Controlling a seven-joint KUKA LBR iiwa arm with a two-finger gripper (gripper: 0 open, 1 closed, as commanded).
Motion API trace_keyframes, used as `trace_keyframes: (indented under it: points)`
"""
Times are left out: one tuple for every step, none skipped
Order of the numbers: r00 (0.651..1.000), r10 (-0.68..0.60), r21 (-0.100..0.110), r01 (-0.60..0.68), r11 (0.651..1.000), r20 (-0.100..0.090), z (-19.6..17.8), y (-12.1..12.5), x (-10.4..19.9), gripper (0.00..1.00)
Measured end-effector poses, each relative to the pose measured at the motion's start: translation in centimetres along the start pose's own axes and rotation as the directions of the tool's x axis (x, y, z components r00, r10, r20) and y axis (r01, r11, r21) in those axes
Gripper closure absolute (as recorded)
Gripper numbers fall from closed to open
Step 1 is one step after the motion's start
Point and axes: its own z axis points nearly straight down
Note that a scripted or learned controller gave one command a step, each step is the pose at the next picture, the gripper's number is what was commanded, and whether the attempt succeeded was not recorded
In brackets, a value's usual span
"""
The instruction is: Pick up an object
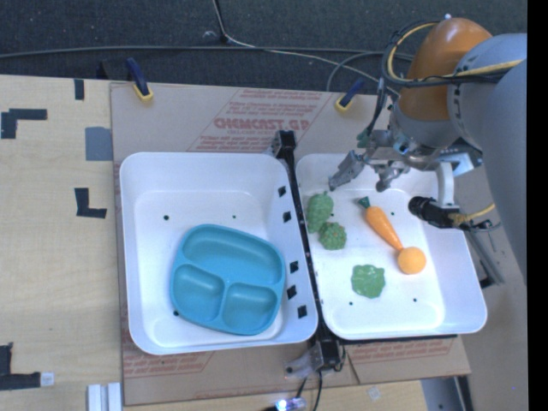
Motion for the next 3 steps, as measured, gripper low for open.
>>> trace_keyframes:
  points:
    - [1.0, -0.002, -0.014, 0.002, 1.0, 0.001, -1.0, 0.3, 0.0, 0.0]
    - [1.0, -0.001, -0.011, 0.001, 1.0, 0.003, 4.2, 0.7, -0.8, 0.0]
    - [1.0, -0.003, -0.028, 0.003, 1.0, 0.004, 6.9, 1.1, -0.8, 0.0]
